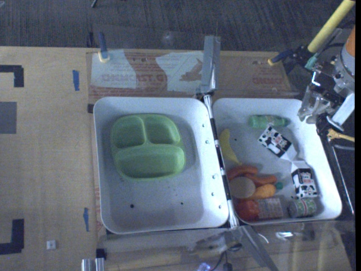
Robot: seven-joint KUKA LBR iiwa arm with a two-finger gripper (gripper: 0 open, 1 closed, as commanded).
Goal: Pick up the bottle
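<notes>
Nearest the camera, along the near wall of the right bin (333, 205), lay a red tomato (246, 209), a small tin (272, 208) and a green-labelled can (303, 208). Just beyond them sat an egg-like piece (243, 187) among orange carrots (260, 180), with a yellow banana (227, 145) beside the bin's left wall. Two black-and-white cartons (274, 140) lay further right. The bottle (268, 121), pale green, lay on its side near the far wall of that bin. My pincer (312, 110) hung over the bin's far right corner, apart from the bottle; I could not tell how it was set. Left of that bin, the other bin (107, 208) held a green divided plate (148, 145).
</notes>
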